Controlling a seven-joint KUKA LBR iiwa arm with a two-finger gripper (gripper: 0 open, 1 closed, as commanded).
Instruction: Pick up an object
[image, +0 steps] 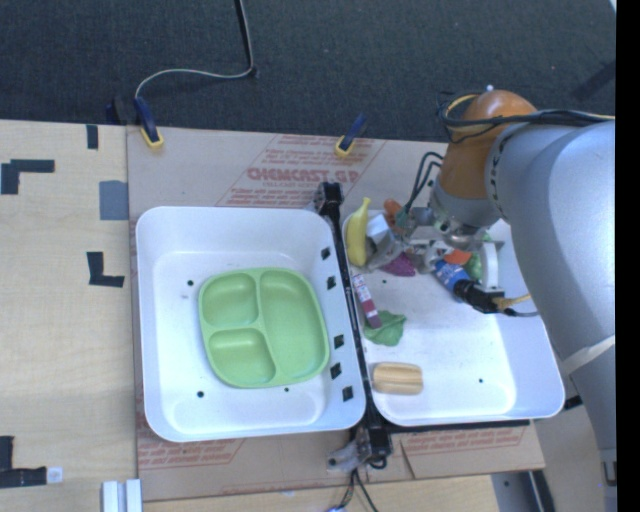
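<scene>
My tool (408, 243) hangs low over a cluster of small toys (400, 262) at the far end of the right bin (500, 395), beside a yellow banana (356, 230); its grip is unclear, so I should isolate one piece before lifting.

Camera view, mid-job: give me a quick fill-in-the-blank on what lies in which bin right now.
1. The green divided plate lies in the ____ bin as the camera sees it.
2. The bread roll lies in the ____ bin, near its front edge.
3. The banana lies against the right bin's ____ wall, at the far end.
4. The gripper is over the ____ bin.

Missing words: left; right; left; right
</scene>
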